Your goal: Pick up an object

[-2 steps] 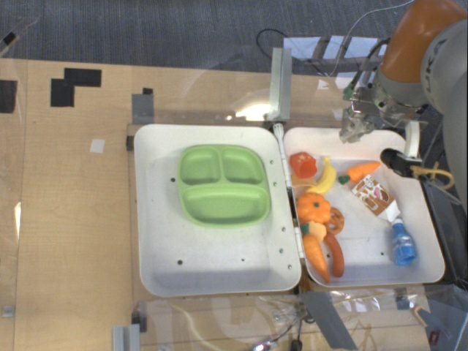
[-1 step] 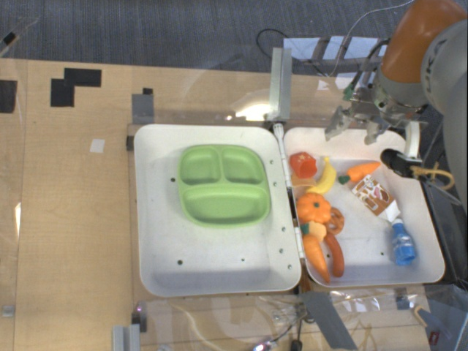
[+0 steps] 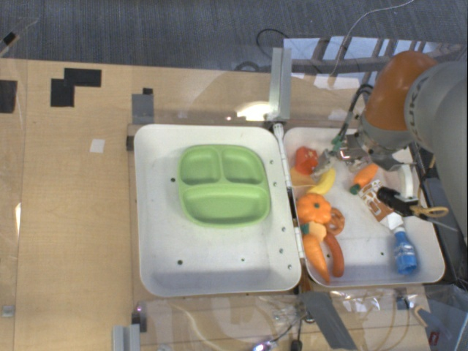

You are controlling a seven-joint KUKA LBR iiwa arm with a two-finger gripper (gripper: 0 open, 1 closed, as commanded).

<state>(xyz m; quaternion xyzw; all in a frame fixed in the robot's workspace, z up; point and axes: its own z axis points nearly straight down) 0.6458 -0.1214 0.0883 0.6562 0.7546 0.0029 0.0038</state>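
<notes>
Camera view: the arm is reaching in from view-right, w/ the gripper hanging over the back part of the R bin (view's right). Gripper is sitting btw the tomato and an orange piece, just above the top end of the banana. Can't tell whether the gripper is open or closed, nor whether it's gripping anything.

All the loose items are lying in the R bin. Tomato is sitting near the back corner by the divider. Banana is lying tilted just in front of it. The pumpkin is sitting just in front of the banana, touching or nearly so. The carrot and the sausage are lying side by side near the front edge. A blue bottle is lying at the front, view-right side, well apart from those two. A brown card is lying mid-bin, near the orange piece.

The L bin is holding a green plate w/ three compartments, lying flat about mid-bin. Both bins are sitting side by side on the bench.
</notes>
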